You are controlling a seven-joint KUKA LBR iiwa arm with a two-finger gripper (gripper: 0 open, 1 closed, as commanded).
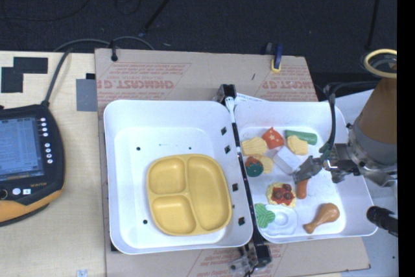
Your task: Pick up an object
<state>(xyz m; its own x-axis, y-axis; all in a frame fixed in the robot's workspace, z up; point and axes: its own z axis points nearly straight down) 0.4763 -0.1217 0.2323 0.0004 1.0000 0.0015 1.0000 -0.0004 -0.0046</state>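
The right bin [337,115] holds several toy foods. Among them are a red piece [273,137], a yellow corn piece [254,146], a green piece [302,137], a pizza slice [282,194], a drumstick [322,216] and a small brown sausage [301,190]. My gripper [303,173] reaches in from the right and hangs low over the middle of this bin. It sits just above the sausage and right of a white block [283,159]. I see nothing held in it.
The left bin [123,139] bears a yellow divided plate [188,194]. A red-and-green ball [253,167] and a green leafy piece [264,214] lie near the divider between the bins. A tablet pendant [23,156] rests on the bench at far left.
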